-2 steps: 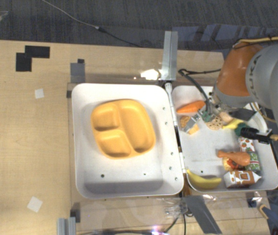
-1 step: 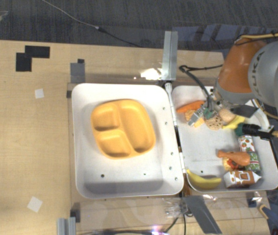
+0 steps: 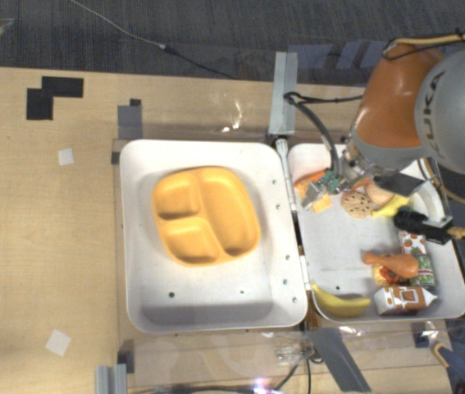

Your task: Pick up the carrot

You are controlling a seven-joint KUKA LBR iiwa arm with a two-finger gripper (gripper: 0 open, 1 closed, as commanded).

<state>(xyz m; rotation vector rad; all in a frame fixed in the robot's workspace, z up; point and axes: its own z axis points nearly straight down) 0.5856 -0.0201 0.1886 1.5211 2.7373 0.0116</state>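
Observation:
The carrot [image 3: 309, 179] is a small orange piece lying in the upper left corner of the right bin [image 3: 330, 253]. My gripper [image 3: 331, 184] hangs low over that corner, right at the carrot's right end, and the wrist covers part of it. Whether it touches the carrot I cannot tell. The grey arm with its orange band [image 3: 396, 97] comes in from the upper right.
Also in the right bin lie a yellow cheese wedge [image 3: 321, 205], a cookie [image 3: 356, 203], a drumstick [image 3: 392, 263], a banana [image 3: 343, 303] and a small carton [image 3: 401, 300]. The left bin [image 3: 142, 302] holds a yellow divided plate [image 3: 206, 214].

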